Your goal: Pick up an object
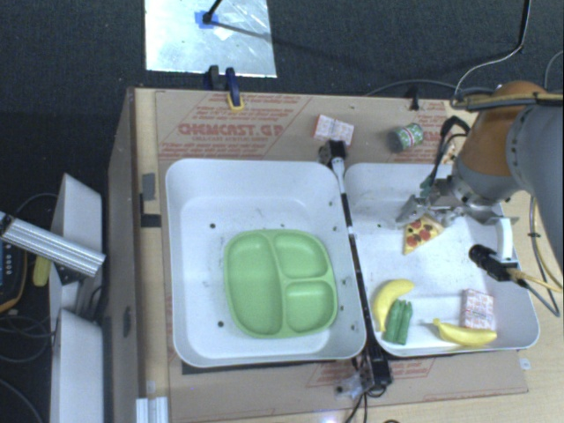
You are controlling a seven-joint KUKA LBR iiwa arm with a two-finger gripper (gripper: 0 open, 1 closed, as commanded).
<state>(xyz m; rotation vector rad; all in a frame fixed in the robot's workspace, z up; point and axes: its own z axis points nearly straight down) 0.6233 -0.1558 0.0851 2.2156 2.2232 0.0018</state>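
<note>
Hovering right over the pizza slice [424,233], gripper [429,208] spread and touching nothing; flat, light, stiff toy — best pinched across its narrow edges

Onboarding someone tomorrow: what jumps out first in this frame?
The green divided plate in the left bin draws the eye first. Next, the grey arm with its orange band reaching in from the right, its gripper just above the pizza slice toy in the right bin. Two bananas lie near that bin's front edge.
</note>
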